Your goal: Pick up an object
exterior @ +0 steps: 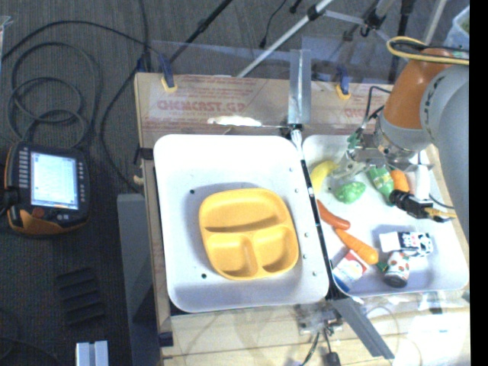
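My gripper (352, 168) hangs low over the back of the right bin (450, 269), its fingers straddling a green toy vegetable (349, 191) next to a yellow lemon-like piece (321, 173). A second green piece (379, 178) and a small orange one (399, 181) lie just right of the gripper. Further forward lie a red chili (333, 215), an orange carrot (358, 246), a white and black carton (406, 242), a small round can (395, 269) and a red and white packet (349, 268).
The left bin (175, 204) holds a yellow divided tray (248, 231). A metal divider (311, 197) separates the two bins. A black cable connector (408, 202) trails from the wrist over the right bin. A teach pendant (47, 187) lies on the floor at the left.
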`<state>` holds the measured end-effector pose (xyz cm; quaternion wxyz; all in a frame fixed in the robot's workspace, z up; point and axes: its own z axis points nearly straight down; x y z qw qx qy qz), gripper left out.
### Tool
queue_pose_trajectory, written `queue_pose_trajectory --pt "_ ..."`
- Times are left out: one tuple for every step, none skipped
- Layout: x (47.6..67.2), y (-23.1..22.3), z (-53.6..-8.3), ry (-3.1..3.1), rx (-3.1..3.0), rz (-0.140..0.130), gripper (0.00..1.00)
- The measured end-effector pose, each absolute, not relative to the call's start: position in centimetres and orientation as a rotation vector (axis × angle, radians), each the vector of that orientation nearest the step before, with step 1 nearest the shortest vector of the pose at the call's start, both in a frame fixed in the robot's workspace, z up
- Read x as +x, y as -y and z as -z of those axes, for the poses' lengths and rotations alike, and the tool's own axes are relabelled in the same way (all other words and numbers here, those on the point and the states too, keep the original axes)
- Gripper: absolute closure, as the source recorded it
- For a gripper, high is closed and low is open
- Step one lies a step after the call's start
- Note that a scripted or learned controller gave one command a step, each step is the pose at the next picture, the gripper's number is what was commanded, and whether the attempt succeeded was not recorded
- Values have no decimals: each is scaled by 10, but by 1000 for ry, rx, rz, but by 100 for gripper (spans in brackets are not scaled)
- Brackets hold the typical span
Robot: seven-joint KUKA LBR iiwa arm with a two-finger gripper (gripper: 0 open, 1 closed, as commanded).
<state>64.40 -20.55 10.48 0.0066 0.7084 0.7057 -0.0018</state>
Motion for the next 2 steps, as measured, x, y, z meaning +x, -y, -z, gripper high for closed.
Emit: queue_pose_trajectory --pt "643 207 -105 -2206 2217 9 0" --pt "592 200 -91 -2447 1943 -8 0"
